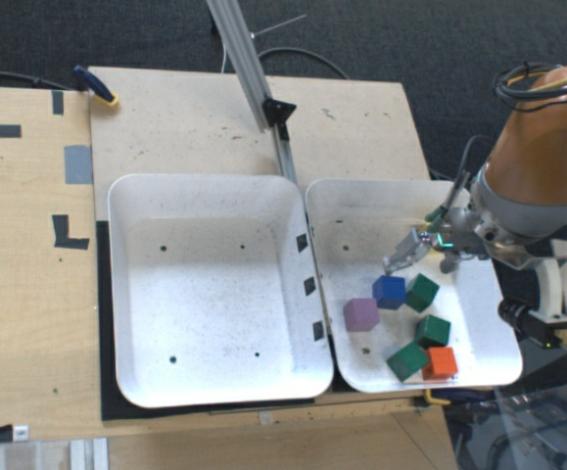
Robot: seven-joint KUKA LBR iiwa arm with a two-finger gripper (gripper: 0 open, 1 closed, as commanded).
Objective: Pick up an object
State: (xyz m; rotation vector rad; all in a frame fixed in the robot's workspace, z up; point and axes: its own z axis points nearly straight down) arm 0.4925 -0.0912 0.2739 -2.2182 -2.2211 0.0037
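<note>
We see the tool point(401, 258) hovering w/ nothing in it just above the blue block point(389, 292), prob. lining up a grab; can't tell its spread.

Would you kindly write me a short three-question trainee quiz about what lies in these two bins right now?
1. True or false: the blue block lies in the left bin.
2. Which block touches the orange block: A purple, B green, C blue?
3. Fill in: the gripper hangs over the ____ bin.

Key: 1 false, it lies in the right bin. 2 B. 3 right.
</note>
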